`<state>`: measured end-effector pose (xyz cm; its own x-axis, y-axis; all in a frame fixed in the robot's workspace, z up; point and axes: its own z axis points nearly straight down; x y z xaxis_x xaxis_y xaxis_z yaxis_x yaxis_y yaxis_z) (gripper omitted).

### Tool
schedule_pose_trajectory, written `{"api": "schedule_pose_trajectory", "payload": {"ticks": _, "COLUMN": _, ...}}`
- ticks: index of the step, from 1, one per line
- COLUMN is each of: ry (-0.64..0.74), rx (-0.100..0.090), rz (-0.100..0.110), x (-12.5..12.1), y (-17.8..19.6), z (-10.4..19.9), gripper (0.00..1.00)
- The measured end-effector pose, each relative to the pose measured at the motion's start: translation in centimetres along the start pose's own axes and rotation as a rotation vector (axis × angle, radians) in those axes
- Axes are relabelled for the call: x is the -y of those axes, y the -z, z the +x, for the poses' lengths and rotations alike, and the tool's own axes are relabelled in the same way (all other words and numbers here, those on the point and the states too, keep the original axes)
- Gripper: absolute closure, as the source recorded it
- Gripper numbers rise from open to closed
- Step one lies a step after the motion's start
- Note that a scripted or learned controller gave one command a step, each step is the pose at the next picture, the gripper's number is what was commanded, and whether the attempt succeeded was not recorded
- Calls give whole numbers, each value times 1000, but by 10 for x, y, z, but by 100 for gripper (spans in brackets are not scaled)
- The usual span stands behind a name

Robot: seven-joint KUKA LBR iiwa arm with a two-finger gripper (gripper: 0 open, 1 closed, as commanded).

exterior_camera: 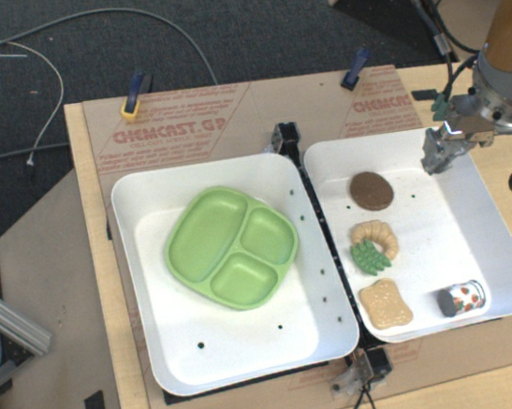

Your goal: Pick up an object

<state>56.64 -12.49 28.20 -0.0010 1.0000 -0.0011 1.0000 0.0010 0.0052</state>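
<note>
Nearest you, bottom of the right bin (502,240): toast slice (384,304) and a small can (461,298). Largest to smallest: green divided plate (232,247) in left bin (150,289), then brown cookie (370,190), pretzel w/ green piece (373,246). Gripper (438,154) hangs over right bin's top-right corner, holding nothing; can't tell open/closed.

Grey arm (507,107), orange band (509,40), small metallic gripper (436,156), black cables

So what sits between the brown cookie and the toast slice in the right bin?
In the camera view, a pretzel with a green piece on it.
</note>
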Motion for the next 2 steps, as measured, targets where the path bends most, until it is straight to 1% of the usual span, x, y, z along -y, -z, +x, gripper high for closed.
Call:
{"api": "schedule_pose_trajectory", "payload": {"ticks": 1, "ry": 3, "rx": -4, "rz": 9, "x": 16, "y": -18, "z": 45, "gripper": 100}}
{"api": "schedule_pose_trajectory", "payload": {"ticks": 2, "ry": 2, "rx": -4, "rz": 10, "x": 37, "y": -31, "z": 93, "gripper": 100}}
